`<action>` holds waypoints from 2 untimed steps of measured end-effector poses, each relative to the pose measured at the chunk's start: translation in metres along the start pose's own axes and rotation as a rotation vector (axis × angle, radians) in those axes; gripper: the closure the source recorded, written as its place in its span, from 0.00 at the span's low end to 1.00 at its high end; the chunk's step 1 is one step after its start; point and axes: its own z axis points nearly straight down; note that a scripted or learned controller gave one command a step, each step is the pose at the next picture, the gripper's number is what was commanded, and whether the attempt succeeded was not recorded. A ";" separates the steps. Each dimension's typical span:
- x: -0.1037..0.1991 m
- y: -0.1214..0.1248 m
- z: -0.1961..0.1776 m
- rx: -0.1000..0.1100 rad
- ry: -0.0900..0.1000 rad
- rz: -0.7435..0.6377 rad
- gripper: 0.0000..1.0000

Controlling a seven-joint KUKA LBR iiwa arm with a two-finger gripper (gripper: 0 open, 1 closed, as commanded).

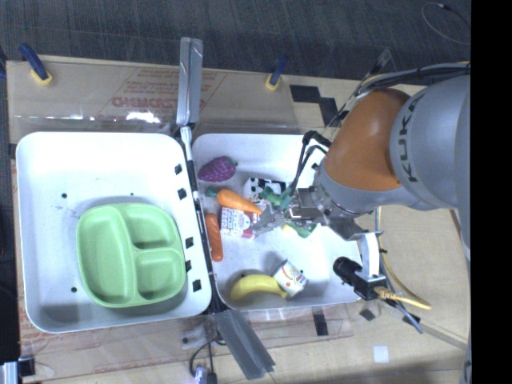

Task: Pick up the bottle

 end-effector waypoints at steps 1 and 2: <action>-0.072 0.080 0.022 -0.003 -0.001 -0.138 0.00; -0.101 0.142 0.018 -0.006 -0.003 -0.327 0.00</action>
